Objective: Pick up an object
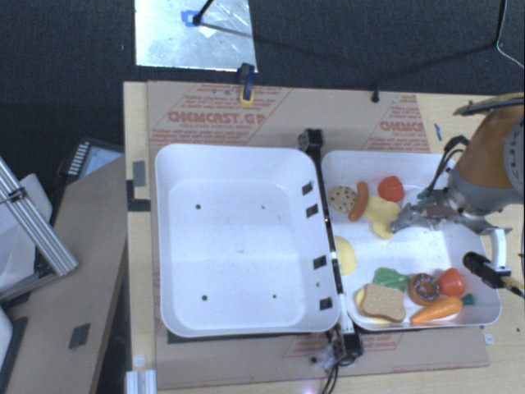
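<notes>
The right bin (426, 167) holds several toy foods. At its back lie a cookie (342, 196), a sausage (358, 204), a red tomato (391, 189) and a yellow piece (380, 213). A pale yellow disc (345, 255) rests by the left wall. Along the front sit a bread slice (383, 302), a green leaf (391, 279), a donut (424, 286), a second red piece (452, 281) and a carrot (436, 309). My gripper (405, 218) reaches in from the right, low in the bin, right beside the yellow piece.
The left bin (238, 236) stands beside the right one, with black clips (316, 212) along the shared wall. Both rest on a cardboard sheet (213, 113). A shiny metal plate (195, 21) lies behind the bench. A black part of the arm (486, 269) hangs over the right bin's front right.
</notes>
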`<act>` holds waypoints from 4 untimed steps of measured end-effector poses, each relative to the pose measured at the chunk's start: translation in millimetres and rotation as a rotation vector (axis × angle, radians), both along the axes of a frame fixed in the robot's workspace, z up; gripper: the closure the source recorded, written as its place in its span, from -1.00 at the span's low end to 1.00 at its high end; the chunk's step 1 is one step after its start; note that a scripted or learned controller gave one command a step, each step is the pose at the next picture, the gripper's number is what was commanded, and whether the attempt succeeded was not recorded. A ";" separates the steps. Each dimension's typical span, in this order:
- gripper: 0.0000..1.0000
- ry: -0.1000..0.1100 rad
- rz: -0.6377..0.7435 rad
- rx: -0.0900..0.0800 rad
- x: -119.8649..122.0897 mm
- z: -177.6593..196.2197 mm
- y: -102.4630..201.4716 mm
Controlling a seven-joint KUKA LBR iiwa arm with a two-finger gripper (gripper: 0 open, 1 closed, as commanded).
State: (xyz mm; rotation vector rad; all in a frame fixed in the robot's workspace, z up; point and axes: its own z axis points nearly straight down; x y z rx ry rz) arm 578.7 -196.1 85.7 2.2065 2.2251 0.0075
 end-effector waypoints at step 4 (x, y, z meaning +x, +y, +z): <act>-1.00 0.007 -0.009 0.001 45.3 -0.7 66.8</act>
